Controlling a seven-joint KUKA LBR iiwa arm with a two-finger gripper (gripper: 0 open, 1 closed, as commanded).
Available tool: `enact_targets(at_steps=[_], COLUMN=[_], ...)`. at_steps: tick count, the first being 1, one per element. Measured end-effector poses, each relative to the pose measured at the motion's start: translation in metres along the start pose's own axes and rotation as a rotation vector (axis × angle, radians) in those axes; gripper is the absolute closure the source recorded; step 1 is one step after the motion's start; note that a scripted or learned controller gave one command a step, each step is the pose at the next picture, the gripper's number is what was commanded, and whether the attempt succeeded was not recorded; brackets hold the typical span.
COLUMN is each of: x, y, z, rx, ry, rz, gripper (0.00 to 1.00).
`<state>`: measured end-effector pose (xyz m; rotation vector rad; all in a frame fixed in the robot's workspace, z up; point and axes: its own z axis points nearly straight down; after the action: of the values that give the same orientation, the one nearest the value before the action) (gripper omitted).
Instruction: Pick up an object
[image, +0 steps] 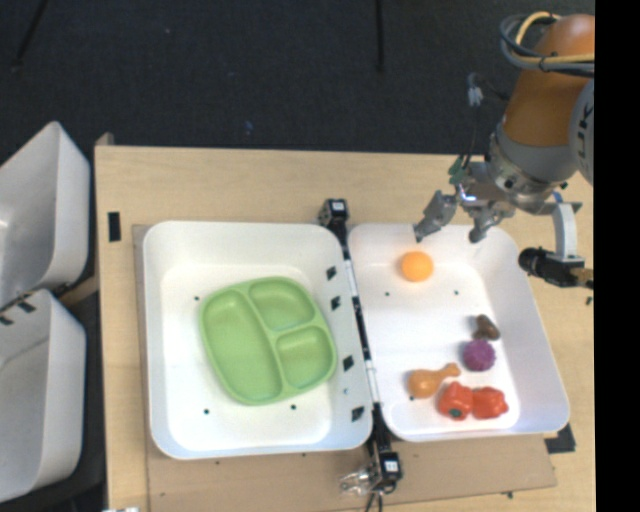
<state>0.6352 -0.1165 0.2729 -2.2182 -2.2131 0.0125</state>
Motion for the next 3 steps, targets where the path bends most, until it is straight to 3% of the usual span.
enact_targets(at_steps=[1, 3], x=[0.0, -0.005], y=[0.002, 0.006], z=[-0.008, 0.079], rx=[-0.013, -0.01], ry=[0.0, -0.002], rz=[-0.001, 0.0], gripper=[0.0, 0.0])
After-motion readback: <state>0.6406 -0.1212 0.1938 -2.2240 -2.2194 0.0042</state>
